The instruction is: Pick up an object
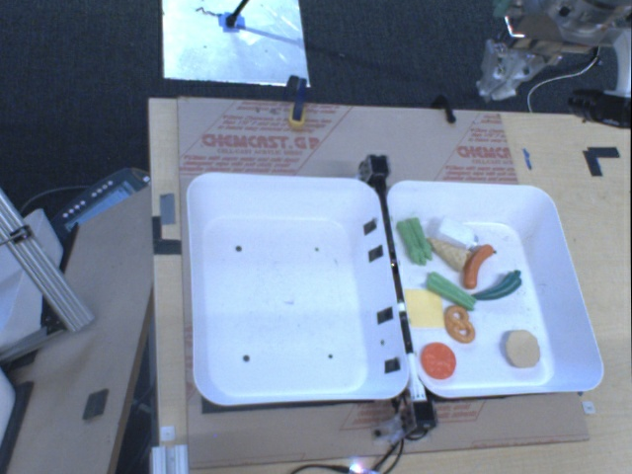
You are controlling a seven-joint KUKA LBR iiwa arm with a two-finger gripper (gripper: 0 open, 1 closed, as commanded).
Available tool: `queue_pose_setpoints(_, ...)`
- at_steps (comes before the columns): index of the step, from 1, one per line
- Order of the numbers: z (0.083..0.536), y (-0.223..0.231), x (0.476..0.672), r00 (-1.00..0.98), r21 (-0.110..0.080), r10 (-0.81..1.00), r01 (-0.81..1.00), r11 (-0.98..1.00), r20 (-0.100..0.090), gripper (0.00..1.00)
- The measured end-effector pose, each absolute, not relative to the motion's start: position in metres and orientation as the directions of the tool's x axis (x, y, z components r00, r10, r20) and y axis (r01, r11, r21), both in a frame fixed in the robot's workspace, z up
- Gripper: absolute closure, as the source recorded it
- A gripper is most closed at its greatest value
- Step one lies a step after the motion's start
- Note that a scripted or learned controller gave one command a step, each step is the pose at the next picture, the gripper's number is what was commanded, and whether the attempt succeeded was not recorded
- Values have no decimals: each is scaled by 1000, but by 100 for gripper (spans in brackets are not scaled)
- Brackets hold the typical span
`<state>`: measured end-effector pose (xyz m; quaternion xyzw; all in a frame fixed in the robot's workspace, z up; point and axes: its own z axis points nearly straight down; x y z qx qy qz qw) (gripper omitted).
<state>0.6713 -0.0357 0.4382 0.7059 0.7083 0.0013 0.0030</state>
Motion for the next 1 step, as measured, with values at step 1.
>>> queue_pose_setpoints(1, 407, -2, 669, -7, 1, 1000, 1000, 7, 0, 100)
